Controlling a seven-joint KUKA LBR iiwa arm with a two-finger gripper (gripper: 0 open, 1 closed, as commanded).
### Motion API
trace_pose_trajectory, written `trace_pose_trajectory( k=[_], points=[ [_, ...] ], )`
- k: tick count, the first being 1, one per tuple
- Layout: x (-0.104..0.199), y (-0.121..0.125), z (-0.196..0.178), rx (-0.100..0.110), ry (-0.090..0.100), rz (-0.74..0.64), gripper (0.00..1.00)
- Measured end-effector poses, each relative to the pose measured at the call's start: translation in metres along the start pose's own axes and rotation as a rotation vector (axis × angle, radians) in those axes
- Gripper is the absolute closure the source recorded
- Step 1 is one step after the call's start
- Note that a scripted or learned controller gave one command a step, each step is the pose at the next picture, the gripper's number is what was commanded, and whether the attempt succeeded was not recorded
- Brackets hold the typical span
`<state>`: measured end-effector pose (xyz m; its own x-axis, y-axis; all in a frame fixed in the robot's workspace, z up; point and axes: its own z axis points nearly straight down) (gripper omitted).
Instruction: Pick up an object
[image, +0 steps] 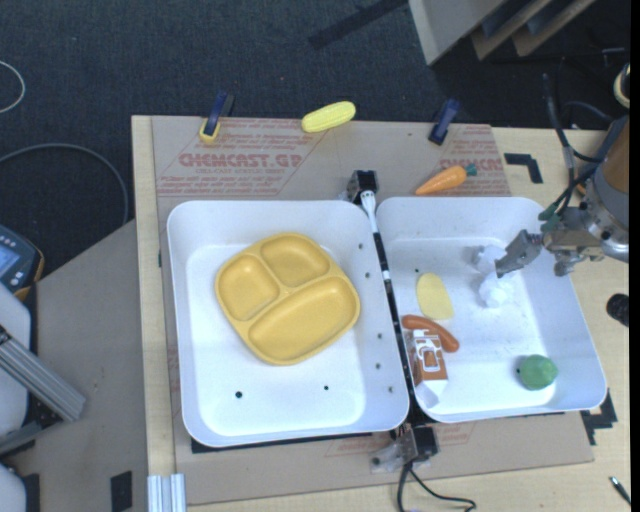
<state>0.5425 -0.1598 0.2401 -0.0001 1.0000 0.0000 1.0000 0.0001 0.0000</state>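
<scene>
"CHEMCAST GP" lettering (240, 158) on the brown board; pincer (510, 255) state impossible to tell.

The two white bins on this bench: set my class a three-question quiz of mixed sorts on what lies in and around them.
1. True or false: the yellow three-compartment plastic plate lies in the right shallow white bin.
2. Which lies nearest the right bin's front right corner? A) the small green ball B) the pale yellow oval piece C) the orange toy carrot
3. Fill in: the yellow banana-shaped toy rests on the brown ____ behind the bins.

Key: 1 false, it lies in the left shallow white bin; 2 A; 3 cardboard sheet.
</scene>
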Motion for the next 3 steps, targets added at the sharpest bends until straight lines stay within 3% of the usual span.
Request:
trace_pose_trajectory(
  k=[1, 2, 3],
  points=[
    [0.063, -0.028, 0.160, 0.002, 0.004, -0.002, 0.00],
    [0.121, -0.063, 0.050, -0.008, 0.002, -0.007, 0.00],
    [0.117, -0.063, 0.045, -0.004, -0.001, 0.000, 1.00]
  ],
)
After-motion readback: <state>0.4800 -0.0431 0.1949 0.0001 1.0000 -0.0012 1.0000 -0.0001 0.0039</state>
